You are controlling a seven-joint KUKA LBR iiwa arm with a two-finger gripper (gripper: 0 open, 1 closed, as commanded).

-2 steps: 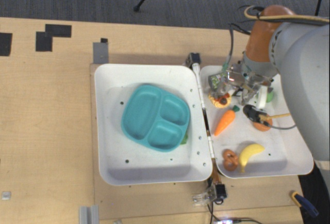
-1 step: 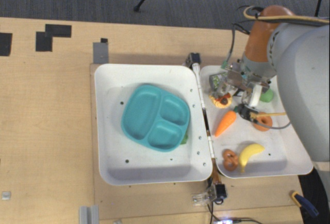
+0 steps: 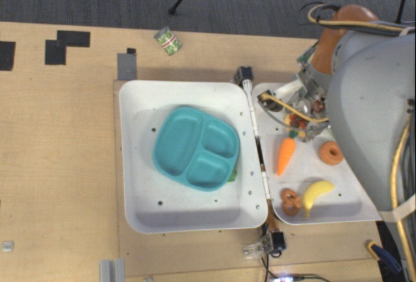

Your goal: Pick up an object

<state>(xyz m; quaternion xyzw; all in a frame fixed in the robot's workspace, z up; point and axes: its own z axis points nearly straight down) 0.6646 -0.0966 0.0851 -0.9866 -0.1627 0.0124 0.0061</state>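
The claw [image 3: 304,112] hangs low just above the carrot [image 3: 285,154] (grip state impossible to tell), donut [image 3: 331,153] and banana [image 3: 316,194] beyond.

The robot arm [image 3: 367,112] is big, round and smooth, and it is light grey. Near its wrist sits an orange-brown band [image 3: 344,21] shaped like a dome. A thin yellow cable [image 3: 351,24] loops over the band, and another runs down the arm's side at the right of the frame. The wrist end has small metal parts.
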